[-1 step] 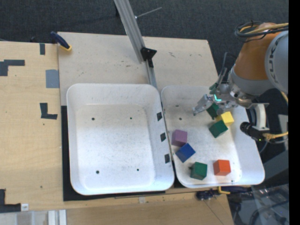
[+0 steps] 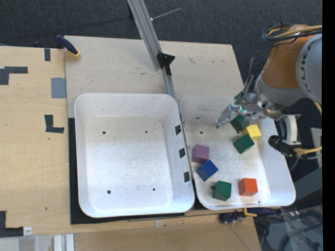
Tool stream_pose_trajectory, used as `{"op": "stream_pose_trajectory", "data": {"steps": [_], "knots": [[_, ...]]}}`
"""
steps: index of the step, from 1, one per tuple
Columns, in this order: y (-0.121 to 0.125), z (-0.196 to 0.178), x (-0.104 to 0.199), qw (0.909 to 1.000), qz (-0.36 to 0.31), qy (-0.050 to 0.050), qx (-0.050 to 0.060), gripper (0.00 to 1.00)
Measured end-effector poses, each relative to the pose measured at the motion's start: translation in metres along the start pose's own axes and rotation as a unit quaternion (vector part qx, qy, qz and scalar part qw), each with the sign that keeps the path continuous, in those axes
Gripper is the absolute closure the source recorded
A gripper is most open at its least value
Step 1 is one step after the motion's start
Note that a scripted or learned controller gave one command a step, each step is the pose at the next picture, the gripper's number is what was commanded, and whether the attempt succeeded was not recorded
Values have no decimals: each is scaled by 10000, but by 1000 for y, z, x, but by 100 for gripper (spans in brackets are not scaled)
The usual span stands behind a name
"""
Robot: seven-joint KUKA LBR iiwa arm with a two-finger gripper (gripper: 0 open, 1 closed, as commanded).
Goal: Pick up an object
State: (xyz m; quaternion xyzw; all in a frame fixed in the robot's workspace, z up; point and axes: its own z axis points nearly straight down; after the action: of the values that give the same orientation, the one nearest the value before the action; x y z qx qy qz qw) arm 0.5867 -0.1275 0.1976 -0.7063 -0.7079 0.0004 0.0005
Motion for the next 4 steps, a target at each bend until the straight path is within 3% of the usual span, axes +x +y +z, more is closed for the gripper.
{"op": "stream_pose_trajectory", "data": {"steps": [2,3,4], "knots": [[4,109,5,10000,3,-3,21,0],[5,96,6,10000,-5,4,8,100],[5,54,5,10000,6,-3,-18,100]]}}
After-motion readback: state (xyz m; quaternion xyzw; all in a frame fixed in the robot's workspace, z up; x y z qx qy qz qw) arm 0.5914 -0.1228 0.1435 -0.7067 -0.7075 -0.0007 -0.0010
